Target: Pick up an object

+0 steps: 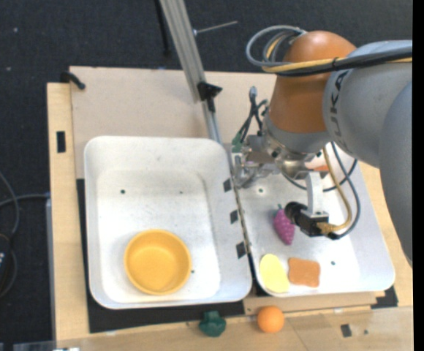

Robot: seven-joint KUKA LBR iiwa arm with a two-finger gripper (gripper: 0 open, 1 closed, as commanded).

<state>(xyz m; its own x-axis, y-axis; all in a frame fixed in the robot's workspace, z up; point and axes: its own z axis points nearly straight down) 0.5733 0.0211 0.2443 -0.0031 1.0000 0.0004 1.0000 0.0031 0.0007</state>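
My gripper hangs over the upper left corner of the right bin, close to the wall between the two bins. The wrist with its orange band blocks the view of the gripper's tip. In the right bin lie a purple grape bunch, a pale yellow round piece and an orange block, all below and to the right of the gripper. A yellow bowl sits in the lower part of the left bin.
An orange ball and a small green object lie on the bench in front of the bins. A slanted metal rail rises behind the bins. Black cables hang from the wrist over the right bin.
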